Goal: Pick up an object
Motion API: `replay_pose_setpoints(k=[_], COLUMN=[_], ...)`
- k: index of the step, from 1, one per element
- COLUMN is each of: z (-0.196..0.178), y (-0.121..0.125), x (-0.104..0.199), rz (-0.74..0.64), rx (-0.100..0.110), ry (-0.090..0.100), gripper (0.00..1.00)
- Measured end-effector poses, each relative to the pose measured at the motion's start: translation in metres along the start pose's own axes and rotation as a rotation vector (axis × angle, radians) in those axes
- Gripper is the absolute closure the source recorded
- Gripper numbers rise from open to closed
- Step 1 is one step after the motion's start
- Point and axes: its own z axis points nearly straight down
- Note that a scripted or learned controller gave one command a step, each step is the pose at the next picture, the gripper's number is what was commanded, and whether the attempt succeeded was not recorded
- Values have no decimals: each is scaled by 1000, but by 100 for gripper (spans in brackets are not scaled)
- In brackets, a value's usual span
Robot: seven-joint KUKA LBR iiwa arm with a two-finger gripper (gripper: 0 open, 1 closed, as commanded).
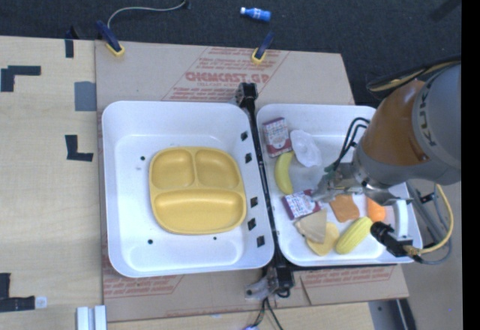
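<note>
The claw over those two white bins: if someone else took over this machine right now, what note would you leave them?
Claw: low in the right bin, above the middle of the pile. I cannot tell whether it is open or shut, and nothing is visibly held.
Things: banana, red packets and, clear wrapper, orange cracker, corn cob and a cheese wedge, all in the right bin. Yellow divided plate in the left bin.
Done: reached in.
Left: grip one thing and lift it.
</note>
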Motion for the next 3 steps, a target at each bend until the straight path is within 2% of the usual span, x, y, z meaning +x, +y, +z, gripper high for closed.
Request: replay_pose_setpoints(k=[1, 2, 3], z=[-81, -81, 16], y=[35, 35, 66], x=[69, 69, -9], rz=[-4, -4, -2], rx=[21, 22, 17], ry=[5, 5, 2], gripper=[100, 0, 0])
